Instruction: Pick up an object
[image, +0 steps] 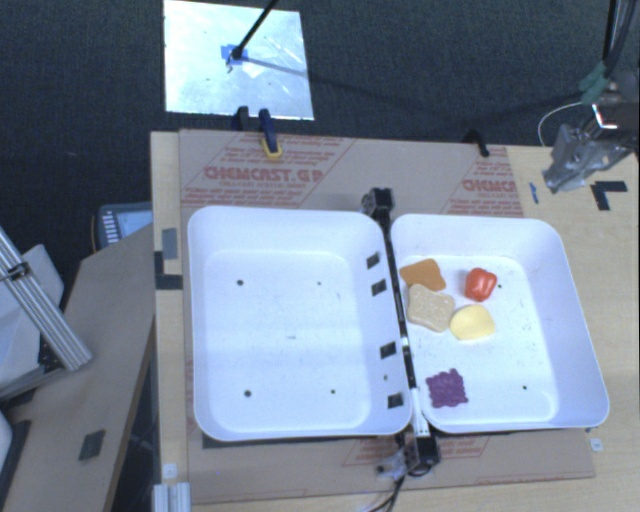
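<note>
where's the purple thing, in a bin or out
In. The purple thing lies flat on the floor of the right bin, near its front, apart from the other items.

Both bins: left bin (290, 330) and right bin (530, 370) smooth white plastic, faint sheen. Bench board (300, 172) matt brown cardboard, printed red. Foil-like sheet (240, 60) shiny, wrinkled. Red piece (481, 283) glossy.

Five small things lie in the right bin (560, 300), all toward its left side. An orange piece (422, 273) lies flat near the top, a tan piece shaped like toast (431, 309) touches it just below, and a red pepper (481, 283) sits to their right. A round yellow thing (472, 323) lies beside the toast, and a bumpy purple bunch (446, 388) lies apart, lower down.
</note>
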